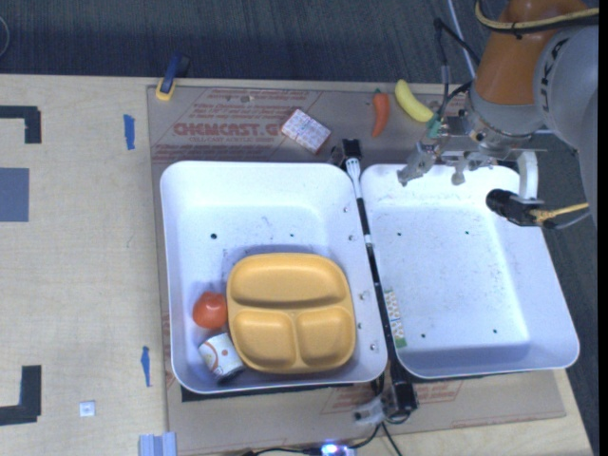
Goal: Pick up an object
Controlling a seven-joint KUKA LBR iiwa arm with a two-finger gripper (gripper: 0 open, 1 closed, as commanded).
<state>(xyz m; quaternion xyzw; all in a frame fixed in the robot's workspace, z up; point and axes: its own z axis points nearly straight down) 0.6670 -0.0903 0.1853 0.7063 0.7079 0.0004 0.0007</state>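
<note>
A yellow divided plate (289,312) lies in the left bin (190,198), toward its front. A red tomato-like ball (209,309) rests against the plate's left side. Just in front of the ball lies a small white and orange can (218,354). My gripper (435,172) hangs over the back edge of the right bin (475,283), far from these objects. Its two grey fingers (412,171) point down and stand apart, open, with nothing between them.
Behind the bins on the cardboard lie a yellow banana (412,102), a red pepper (381,114) and a small patterned block (305,130). A blue clip (170,76) sits at the back left corner. A black divider strip (366,236) runs between the bins.
</note>
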